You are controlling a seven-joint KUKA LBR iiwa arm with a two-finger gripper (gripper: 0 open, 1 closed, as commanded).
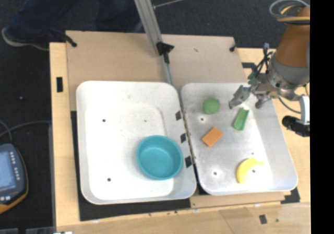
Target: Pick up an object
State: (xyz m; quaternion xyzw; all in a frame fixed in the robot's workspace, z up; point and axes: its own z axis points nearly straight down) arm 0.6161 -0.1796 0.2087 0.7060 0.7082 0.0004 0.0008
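Note:
The right bin [271,139] holds a green ball [211,106], a green cylinder [240,119], an orange block [212,137] and a yellow banana-shaped piece [248,169]. A teal bowl [159,157] sits in the left bin [104,123]. My gripper [248,98] hangs over the right bin's far edge, just above the green cylinder's upper end. Its fingers are spread apart with nothing between them.
A slanted metal pole [148,16] rises from the bench behind the bins. The arm's grey body with orange band [292,45] comes in at the right. A person's legs stand at the top left. A handheld pendant [10,173] lies at the left edge.

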